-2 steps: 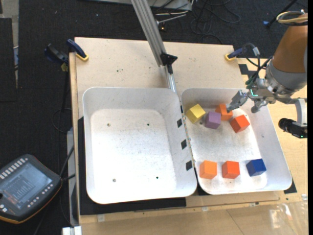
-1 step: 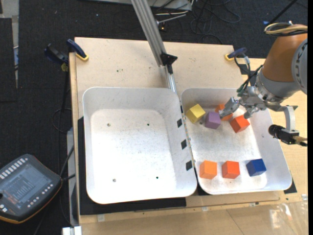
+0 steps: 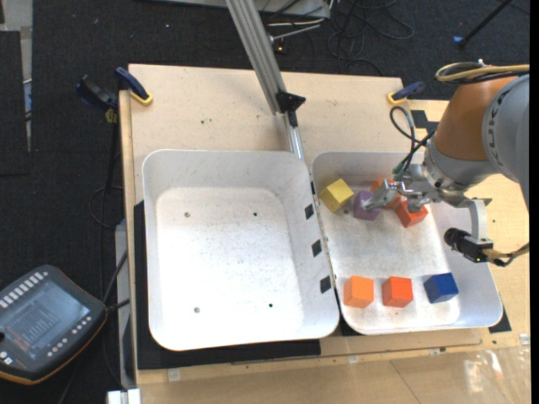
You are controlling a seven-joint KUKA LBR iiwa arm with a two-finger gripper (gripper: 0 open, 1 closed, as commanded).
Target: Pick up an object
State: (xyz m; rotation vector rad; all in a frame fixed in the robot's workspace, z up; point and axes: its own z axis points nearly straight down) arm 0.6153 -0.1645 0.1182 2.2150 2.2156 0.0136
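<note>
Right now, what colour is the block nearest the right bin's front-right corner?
Blue, clear in the camera view, next to two orange blocks.

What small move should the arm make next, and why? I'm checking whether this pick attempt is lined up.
Probably a short descent with a slight shift toward the purple object. The gripper sits over the far end of the right bin, between the purple object and the red block, so it looks centred on neither. Nothing is visibly held, and committing to one would likely give a cleaner grasp.
</note>
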